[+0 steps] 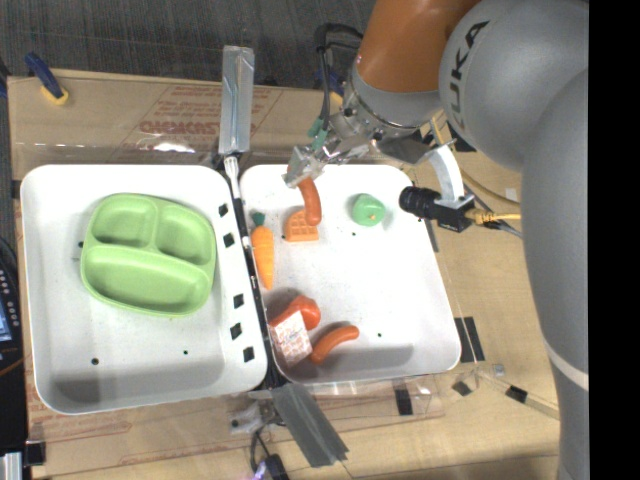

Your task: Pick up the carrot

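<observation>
With the hand [303,168] high in the right bin [420,288], fingers' spread untellable, it should drop down-left onto the carrot [263,254] beside the divider.

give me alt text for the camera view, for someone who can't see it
The arm's hand hangs over the far edge of the right bin, above a sausage, while the carrot lies untouched by the bin's left wall. The left bin holds a green divided tray.

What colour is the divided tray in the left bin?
Light green; the divided tray shows plainly in the camera view.
</observation>
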